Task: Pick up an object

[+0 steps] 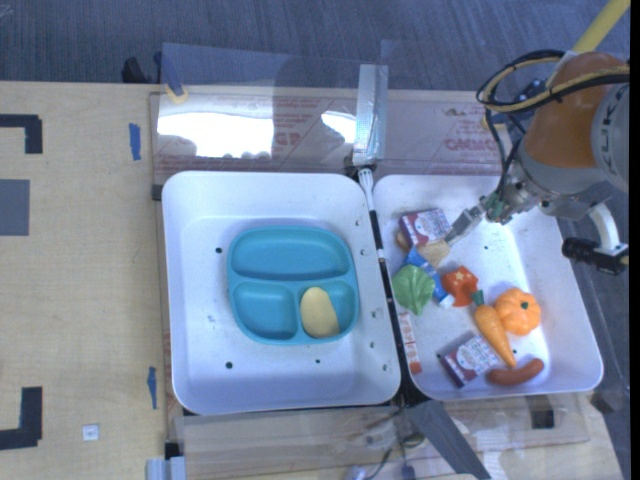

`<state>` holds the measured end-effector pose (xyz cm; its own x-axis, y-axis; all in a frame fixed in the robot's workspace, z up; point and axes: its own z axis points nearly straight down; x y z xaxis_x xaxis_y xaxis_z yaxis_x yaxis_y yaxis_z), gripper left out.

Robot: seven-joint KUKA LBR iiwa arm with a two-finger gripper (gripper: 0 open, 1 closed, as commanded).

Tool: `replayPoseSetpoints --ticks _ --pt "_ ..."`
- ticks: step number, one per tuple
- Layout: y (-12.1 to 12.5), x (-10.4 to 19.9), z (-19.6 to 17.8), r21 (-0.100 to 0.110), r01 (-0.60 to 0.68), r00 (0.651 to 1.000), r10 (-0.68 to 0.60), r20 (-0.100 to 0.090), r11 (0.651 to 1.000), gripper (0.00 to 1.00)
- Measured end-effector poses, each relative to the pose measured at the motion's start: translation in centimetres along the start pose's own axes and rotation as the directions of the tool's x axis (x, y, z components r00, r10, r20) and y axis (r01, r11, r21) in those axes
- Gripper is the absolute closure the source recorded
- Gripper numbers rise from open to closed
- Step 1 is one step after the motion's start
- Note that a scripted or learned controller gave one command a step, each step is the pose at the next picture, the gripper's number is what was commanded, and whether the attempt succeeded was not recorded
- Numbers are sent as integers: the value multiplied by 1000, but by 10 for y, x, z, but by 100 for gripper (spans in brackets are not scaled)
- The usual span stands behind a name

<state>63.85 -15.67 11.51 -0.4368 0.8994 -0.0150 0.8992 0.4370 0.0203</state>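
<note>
My gripper (455,232) reaches down-left into the right bin (572,298), from the grey arm with the orange band (565,128) at the upper right. Its tip sits beside a maroon and white carton (424,227) and just above a small beige piece (434,255). Nothing is visibly held. Below lie a green leafy toy (413,288), a red toy vegetable (461,285), an orange pumpkin (519,311), a carrot (491,332), a second carton (464,359) and a sausage (515,373).
The left bin (190,298) holds a blue divided tray (285,256) with a yellow potato-like toy (319,312) in its lower right compartment. A clear plastic wall (260,118) and a metal post (369,113) stand behind the bins. Black cables (510,83) loop near the arm.
</note>
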Motion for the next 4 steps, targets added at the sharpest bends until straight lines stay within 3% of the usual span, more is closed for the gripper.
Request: replayPoseSetpoints --ticks 1,2,4 --pt "38 21 24 32 126 992 -125 -17 992 0" --pt "41 28 25 34 163 987 -162 -16 986 0" --pt "43 30 25 30 117 993 -116 -22 993 0"
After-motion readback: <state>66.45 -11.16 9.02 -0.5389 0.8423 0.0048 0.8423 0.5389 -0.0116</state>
